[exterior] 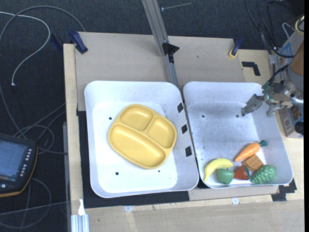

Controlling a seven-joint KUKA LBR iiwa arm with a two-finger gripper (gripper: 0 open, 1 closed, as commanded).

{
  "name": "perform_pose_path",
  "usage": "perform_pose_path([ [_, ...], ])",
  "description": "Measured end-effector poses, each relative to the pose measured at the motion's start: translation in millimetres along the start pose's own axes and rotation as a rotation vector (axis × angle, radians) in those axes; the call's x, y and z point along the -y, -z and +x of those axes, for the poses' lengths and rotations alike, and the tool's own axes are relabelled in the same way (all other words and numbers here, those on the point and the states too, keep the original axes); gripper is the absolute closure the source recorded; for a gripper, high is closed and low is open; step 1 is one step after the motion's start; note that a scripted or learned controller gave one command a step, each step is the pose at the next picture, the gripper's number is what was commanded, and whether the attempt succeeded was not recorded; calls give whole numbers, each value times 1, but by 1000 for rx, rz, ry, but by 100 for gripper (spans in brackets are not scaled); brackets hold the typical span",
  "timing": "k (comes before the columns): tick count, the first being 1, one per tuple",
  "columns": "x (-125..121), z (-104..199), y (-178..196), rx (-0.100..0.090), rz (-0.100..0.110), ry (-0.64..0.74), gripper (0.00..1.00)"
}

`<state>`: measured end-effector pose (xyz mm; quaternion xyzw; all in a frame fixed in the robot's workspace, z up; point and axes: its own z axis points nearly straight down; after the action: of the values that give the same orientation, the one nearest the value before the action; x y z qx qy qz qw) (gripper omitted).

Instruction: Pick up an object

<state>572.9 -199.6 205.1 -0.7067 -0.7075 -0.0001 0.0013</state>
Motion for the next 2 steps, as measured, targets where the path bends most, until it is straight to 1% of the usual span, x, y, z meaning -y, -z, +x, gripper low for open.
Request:
perform_pose_path([
  [1, 0, 0, 0, 0, 0, 0, 0],
  [2, -2, -1, -63, -1, 6, -1, 0],
])
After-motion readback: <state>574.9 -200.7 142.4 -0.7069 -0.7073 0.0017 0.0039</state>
